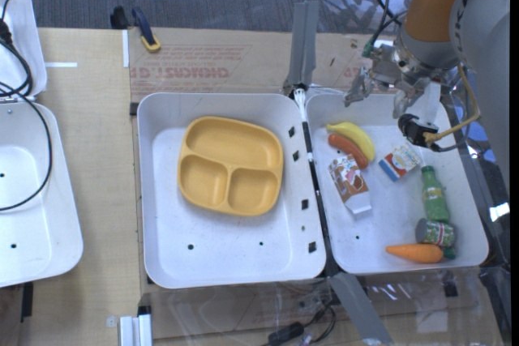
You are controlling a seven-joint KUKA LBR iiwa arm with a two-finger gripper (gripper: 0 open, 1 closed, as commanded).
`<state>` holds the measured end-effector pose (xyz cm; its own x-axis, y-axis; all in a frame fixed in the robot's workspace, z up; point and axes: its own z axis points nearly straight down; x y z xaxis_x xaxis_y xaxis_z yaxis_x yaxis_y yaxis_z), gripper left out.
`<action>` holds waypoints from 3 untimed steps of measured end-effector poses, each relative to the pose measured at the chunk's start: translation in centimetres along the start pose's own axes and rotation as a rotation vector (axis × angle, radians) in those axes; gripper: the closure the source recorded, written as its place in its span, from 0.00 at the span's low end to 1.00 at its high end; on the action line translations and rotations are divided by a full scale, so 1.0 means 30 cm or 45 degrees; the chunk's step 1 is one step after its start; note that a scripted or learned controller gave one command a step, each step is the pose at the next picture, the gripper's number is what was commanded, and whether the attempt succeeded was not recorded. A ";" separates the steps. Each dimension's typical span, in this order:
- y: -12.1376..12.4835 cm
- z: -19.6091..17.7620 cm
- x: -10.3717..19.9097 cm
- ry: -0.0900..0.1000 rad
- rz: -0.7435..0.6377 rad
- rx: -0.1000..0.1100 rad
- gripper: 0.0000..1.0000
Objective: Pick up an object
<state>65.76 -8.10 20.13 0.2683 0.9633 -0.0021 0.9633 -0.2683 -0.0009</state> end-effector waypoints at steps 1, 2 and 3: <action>-0.111 0.348 -0.086 0.004 0.144 -0.010 0.00; -0.114 0.324 -0.092 0.001 0.148 -0.004 1.00; -0.027 0.032 0.113 0.000 0.176 0.000 1.00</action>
